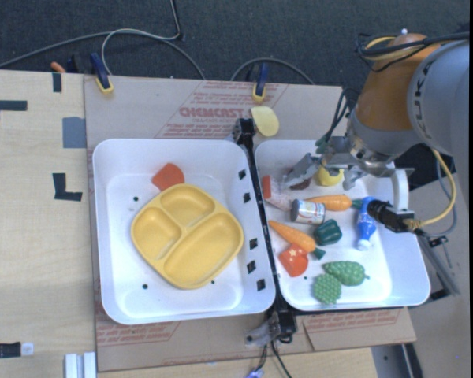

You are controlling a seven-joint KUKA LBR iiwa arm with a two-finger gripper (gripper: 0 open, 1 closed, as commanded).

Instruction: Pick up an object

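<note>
The right bin (402, 286) holds several toy foods: a small yellow piece (329, 177), an orange carrot (332, 203), a small can (306, 210), a second carrot (291, 235), a green pepper (327, 231), a blue bottle (366, 222), a red piece (293, 261) and two bumpy green pieces (344, 272). My gripper (328, 172) hangs over the bin's far side with its fingers spread wide. The yellow piece lies between them, and neither finger is seen pressing on it. A dark reddish piece (297, 183) lies by the left finger.
The left bin (110, 211) holds a yellow divided plate (188, 235) and an orange piece (168, 176). A pale yellow disc (265, 120) rests on the cardboard behind the bins. Clamps and cables run along the far edge. The arm's grey and orange body fills the upper right.
</note>
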